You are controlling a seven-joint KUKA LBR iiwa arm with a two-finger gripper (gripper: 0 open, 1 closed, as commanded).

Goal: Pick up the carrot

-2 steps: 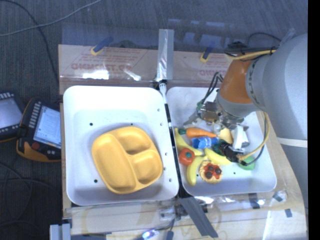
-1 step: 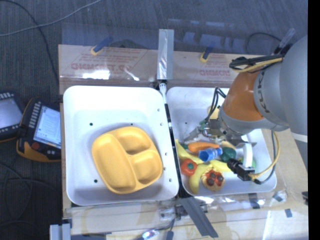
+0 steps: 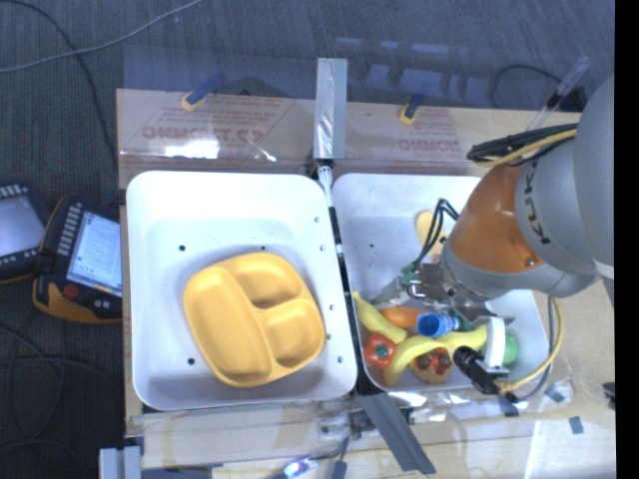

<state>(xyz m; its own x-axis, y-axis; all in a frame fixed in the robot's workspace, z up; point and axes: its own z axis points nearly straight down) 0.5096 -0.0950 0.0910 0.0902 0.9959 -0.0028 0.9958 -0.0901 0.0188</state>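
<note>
The carrot (image 3: 399,317) is a small orange piece in the right bin (image 3: 379,218), lying near the bin's front among other toy food. My gripper (image 3: 427,293) reaches down just above and to the right of it, largely covered by the orange wrist band and grey arm (image 3: 499,233). Nothing is seen lifted off the bin floor.
Around the carrot lie a yellow banana (image 3: 371,317), a red-orange pepper (image 3: 378,351), a blue piece (image 3: 432,324), a green item (image 3: 509,348) and a brown-red fruit (image 3: 432,365). The left bin (image 3: 160,228) holds a yellow divided plate (image 3: 255,312). A pendant (image 3: 80,262) lies left of the bench.
</note>
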